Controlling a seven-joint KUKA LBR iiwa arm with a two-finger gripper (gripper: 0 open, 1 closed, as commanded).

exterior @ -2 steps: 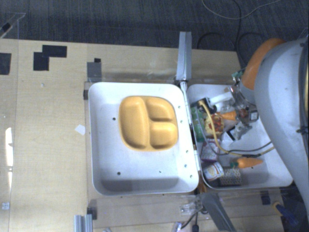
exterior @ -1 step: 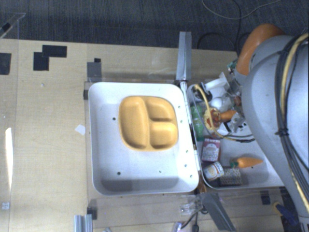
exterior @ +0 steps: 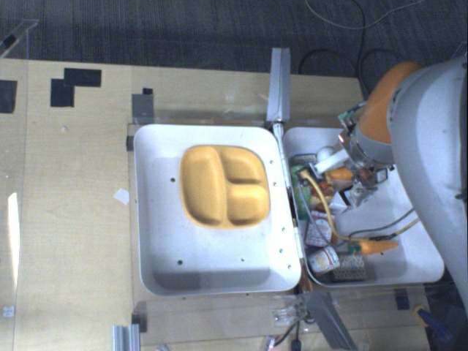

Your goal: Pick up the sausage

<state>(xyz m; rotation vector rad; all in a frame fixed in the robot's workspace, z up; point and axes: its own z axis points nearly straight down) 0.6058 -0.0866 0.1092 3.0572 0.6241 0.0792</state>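
My gripper (exterior: 358, 187) is low in the right bin (exterior: 420, 265), in its upper middle, among cluttered items. Just left of it lies a short orange-brown piece (exterior: 338, 174) that looks like the sausage, partly covered by the gripper's body. I cannot tell whether that piece is touched or held. The grey arm with its orange band (exterior: 380, 115) covers the bin's right side.
The left bin (exterior: 153, 254) holds a yellow divided tray (exterior: 223, 185). In the right bin lie a green packet (exterior: 300, 185), a white item (exterior: 325, 154), a red-and-white wrapper (exterior: 318, 232), a small pack (exterior: 323, 259), a grey block (exterior: 352, 269) and an orange carrot (exterior: 379, 247).
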